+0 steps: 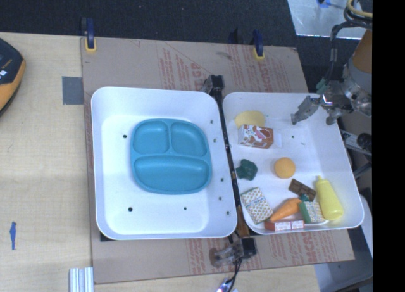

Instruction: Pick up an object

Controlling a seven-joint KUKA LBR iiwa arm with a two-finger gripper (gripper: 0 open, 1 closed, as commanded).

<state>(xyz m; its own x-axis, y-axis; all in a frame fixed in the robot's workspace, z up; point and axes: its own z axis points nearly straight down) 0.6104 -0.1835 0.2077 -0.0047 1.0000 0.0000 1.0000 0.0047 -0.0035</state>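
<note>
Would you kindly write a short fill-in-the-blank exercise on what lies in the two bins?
1. The blue divided plate lies in the ____ bin as the camera sees it.
2. The small ball in the right bin is ____ in colour.
3. The gripper hovers with its fingers ____, holding nothing.
4. The yellow bottle lies near that bin's ____ edge.

Missing words: left; orange; open; right

- Two bins sit side by side on the bench; the left bin (101, 158) holds a divided plate (169, 156) at its middle.
- In the right bin (329, 145), a packet (255, 136) lies near the far left corner, a ball (285, 168) at the centre.
- A bottle (329, 199) lies by the right edge; a carrot (286, 209) lies along the near edge.
- The gripper (314, 109) hangs over the far right corner.
</note>
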